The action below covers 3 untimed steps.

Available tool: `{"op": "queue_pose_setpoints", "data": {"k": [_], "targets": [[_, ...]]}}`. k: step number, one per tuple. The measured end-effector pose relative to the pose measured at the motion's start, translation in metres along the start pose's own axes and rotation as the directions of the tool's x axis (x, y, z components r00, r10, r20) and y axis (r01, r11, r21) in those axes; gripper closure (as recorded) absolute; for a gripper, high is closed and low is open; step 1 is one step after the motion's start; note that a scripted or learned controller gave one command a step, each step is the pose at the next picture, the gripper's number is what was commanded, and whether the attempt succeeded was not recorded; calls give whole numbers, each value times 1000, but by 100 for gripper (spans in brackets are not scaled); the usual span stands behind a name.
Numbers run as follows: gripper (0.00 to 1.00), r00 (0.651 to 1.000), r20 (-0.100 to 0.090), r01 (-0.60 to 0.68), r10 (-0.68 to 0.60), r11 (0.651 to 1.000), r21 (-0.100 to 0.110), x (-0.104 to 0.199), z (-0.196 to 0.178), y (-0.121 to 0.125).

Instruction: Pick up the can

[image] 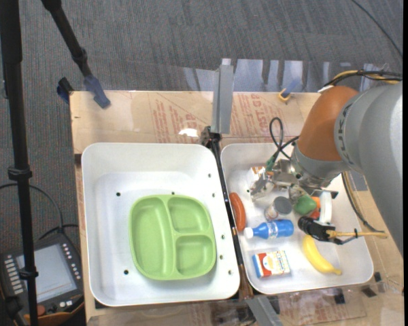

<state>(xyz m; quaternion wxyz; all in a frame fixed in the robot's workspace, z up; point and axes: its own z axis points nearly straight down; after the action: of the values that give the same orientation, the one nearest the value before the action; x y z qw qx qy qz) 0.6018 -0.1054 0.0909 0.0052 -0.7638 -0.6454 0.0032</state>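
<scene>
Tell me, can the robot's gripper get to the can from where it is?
Probably yes. The gripper hangs in the right bin, close above the can. The blue bottle and a green thing crowd beside the can, but its top looks uncovered.

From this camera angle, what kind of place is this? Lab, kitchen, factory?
Most likely a robotics lab test bench. Two white bins sit on a cardboard-covered bench, a tripod stand rises at left beside a teach pendant, and the floor is carpet.
</scene>
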Motion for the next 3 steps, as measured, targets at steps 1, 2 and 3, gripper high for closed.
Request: {"op": "queue_pose_setpoints", "data": {"k": [1,2,3], "targets": [[0,1000,0,-28,28,1000,-6,-56,6,-10],[0,998,-12,-56,56,998,2,-60,8,10],[0,999,-1,43,-43,999,-6,-84,6,-22]]}}
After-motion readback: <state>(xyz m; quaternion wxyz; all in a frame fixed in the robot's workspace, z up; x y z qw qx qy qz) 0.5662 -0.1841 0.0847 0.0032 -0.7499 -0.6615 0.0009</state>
